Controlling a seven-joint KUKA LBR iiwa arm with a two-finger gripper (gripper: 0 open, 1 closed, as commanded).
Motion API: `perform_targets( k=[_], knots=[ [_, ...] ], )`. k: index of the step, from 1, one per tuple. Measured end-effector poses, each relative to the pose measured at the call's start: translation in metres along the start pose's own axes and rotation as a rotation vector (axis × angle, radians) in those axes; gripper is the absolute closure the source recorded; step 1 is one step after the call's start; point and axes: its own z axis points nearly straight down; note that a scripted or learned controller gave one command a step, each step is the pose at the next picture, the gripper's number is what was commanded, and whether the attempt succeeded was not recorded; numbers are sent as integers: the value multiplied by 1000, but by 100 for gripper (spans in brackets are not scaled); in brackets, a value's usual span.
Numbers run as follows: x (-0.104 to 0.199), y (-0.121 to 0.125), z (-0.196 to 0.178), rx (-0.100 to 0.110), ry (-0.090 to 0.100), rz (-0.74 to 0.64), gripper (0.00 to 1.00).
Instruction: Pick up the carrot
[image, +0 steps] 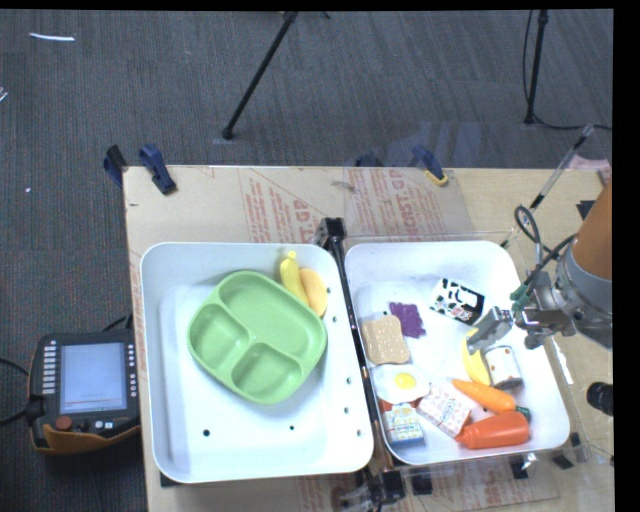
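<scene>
Camera view: carrot (484, 394) lying in right bin (500, 256), near its front right corner, beside orange bottle (494, 431). End effector (497, 343) poised just above, holding nothing; finger spread impossible to tell. Pickup not yet done: descent, grasp, lift outstanding.

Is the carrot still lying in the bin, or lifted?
Lying in the right bin: the carrot rests flat beside an orange bottle, below the gripper.

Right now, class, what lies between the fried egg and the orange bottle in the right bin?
In the camera view, a small pink-and-white packet lies between the fried egg and the orange bottle, with the carrot just above that line.
</scene>
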Motion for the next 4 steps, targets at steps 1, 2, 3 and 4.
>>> perform_targets(
  k=[1, 2, 3, 4],
  knots=[
    [-31, -12, 157, 2, 1, -178, 0],
    [-32, -12, 147, 2, 3, -172, 100],
    [35, -9, 73, -5, 0, -61, 100],
    [34, -10, 75, -1, 0, -58, 0]
  ],
)
